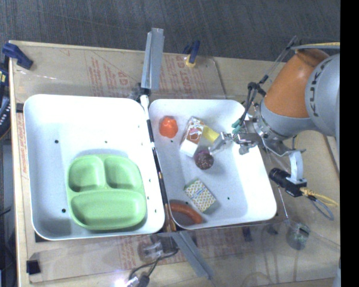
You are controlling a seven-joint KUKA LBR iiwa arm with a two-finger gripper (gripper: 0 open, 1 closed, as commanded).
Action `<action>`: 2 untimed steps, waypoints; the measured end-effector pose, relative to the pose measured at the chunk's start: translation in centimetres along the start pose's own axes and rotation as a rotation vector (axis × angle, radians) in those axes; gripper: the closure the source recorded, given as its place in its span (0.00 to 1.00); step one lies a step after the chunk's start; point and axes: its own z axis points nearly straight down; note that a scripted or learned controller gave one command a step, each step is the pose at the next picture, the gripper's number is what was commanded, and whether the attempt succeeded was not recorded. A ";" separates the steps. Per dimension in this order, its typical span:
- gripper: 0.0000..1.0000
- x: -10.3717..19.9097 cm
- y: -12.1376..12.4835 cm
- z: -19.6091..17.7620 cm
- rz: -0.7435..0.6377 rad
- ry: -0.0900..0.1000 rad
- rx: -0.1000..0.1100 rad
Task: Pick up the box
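Camera view notes, taking the right bin (260,205) as landmark. Box (201,195), patterned and small, lies flat on the bin floor toward its near edge, turned at a slant. Gripper (218,145) hangs over the middle of the bin, well back from the box, low above a dark round object (204,159) and just beside a yellow piece (210,134) and a white packet (192,133). Whether the fingers stand wide or narrow I cannot tell; the view is too small and cluttered there. Nothing of the box lies between them.

Judgement: approach step, grasp not yet made. Next move calls for shifting the gripper toward the bin's near edge until it sits over the box, turning the wrist to match the box's slant, then descending.

Around: an orange ball (169,126) near the bin's far-left corner; a brown sausage-shaped item (185,213) against the near wall, just beside the box, likely to crowd one finger on that side. Left of the right bin, the other bin (42,112) holds a green divided tray (106,193). Both bins rest on the table (78,70).
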 end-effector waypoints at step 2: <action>0.00 4.3 -7.2 9.8 -0.157 0.003 -0.001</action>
